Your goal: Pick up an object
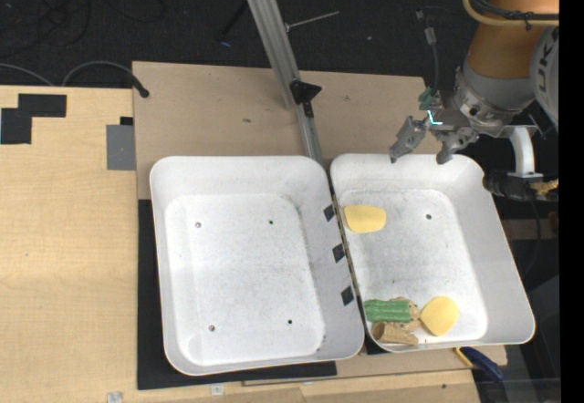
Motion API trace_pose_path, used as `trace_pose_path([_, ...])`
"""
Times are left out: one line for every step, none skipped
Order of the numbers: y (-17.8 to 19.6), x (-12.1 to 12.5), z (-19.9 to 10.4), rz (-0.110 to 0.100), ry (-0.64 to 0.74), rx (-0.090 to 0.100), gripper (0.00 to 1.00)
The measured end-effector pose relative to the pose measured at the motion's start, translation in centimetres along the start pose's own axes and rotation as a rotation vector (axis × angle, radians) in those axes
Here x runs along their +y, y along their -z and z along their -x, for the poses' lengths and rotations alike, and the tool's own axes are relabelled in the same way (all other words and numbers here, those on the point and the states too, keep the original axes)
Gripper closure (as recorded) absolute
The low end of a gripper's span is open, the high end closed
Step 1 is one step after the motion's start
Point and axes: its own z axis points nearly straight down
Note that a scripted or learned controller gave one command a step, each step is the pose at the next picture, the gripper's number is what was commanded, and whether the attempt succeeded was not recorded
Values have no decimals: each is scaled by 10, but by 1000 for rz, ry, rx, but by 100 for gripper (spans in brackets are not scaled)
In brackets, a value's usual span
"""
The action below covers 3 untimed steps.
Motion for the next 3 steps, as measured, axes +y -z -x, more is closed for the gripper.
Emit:
trace_pose_path([3,1,0,4,1,-1,0])
trace_pose_path([-41,3,-3,1,1,-1,0])
trace_pose_path([-103,9,-2,-1,-1,0,0])
